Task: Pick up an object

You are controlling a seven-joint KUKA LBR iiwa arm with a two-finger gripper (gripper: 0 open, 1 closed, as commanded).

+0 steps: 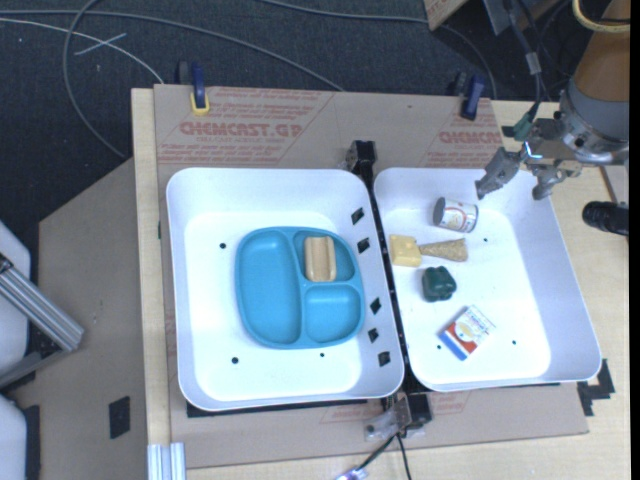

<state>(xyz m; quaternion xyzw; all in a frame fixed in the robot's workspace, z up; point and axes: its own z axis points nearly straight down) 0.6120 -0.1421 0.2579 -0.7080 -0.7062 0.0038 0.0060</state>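
The pincer [520, 177] hangs with fingers spread wide and nothing between them, over the far edge of the right bin [560, 298], just right of a small can [455, 214].

Two blue clamps [200, 86] pin printed cardboard [255, 128] to the surface [85, 268]; grey cables [110, 28] loop across dark carpet [60, 108].

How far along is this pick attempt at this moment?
Nothing looks picked yet. The gripper hangs open at the right bin's far edge, nothing between its fingers. The small can, wedge, dark green piece and card all lie in that bin, ungrasped.
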